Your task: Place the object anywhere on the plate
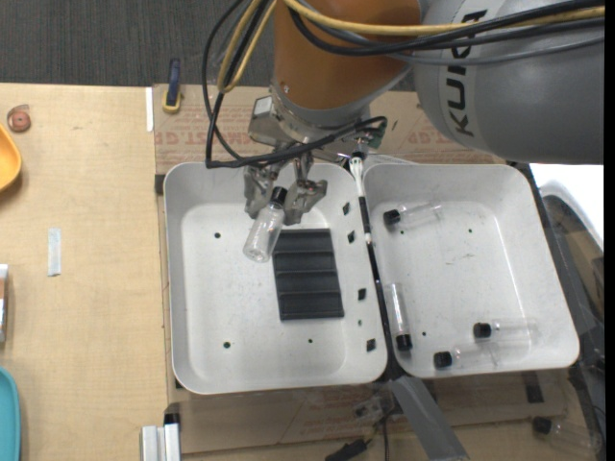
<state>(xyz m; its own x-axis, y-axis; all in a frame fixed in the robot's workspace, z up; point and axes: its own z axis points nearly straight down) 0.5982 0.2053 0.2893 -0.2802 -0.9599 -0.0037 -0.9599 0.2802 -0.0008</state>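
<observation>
While gripper [284,200] grips clear vial [263,230], above left bin [192,286], beside black plate [308,274]

Arm [461,46] cut off above (perhaps also the teal item [8,416], left edge)

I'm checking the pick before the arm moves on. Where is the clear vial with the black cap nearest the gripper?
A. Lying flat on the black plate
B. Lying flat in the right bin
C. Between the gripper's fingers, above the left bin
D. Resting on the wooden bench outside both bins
C: the clear vial hangs tilted between the fingers of the gripper over the left bin, beside the black plate.
</observation>
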